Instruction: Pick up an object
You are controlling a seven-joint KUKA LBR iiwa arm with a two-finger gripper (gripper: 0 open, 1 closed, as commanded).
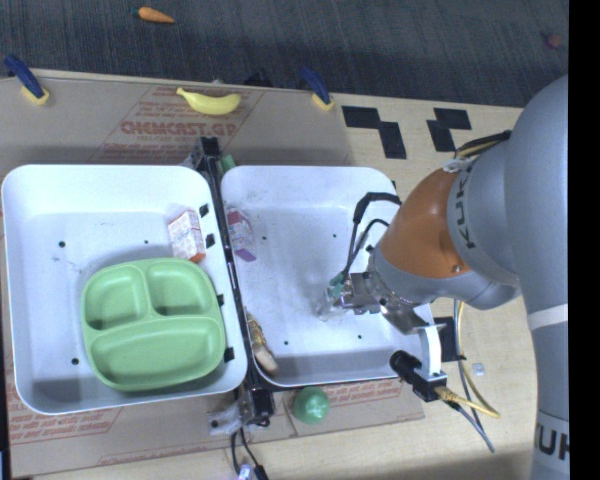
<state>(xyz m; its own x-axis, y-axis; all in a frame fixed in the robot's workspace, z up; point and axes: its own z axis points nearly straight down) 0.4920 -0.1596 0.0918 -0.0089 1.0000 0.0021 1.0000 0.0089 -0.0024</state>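
Gripper down in right bin (reach step); jaw state unclear; next: confirm a catch, lift.

I read "CHEMCAST GP" in faded red print on the cardboard sheet under the bins, well beyond the gripper toward the far left corner. The arm carries partial dark lettering, "KU", above the orange band and again at its lower right. The small carton bears print too small to read.
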